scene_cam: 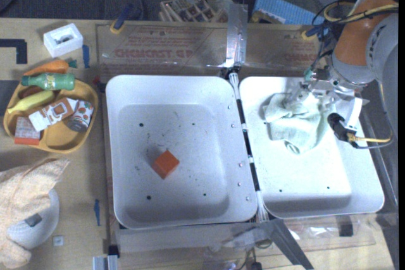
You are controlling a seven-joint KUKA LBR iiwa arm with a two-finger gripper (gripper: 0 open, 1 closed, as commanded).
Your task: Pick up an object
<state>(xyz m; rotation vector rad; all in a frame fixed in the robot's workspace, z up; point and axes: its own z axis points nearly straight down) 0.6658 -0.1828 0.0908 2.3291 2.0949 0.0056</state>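
Item: cloth, right bin, crumpled directly beneath my pincer, touching it. Pincer width: cannot tell. Alternative: block, left bin, well apart.

Even, bright overhead light, slightly soft focus (white bins glare mildly).

From my remote station I can read no text for certain. The clear panel standing behind the left bin carries reddish lettering, too blurred to make out. The packets in the yellow bowl show printed labels, likewise illegible.
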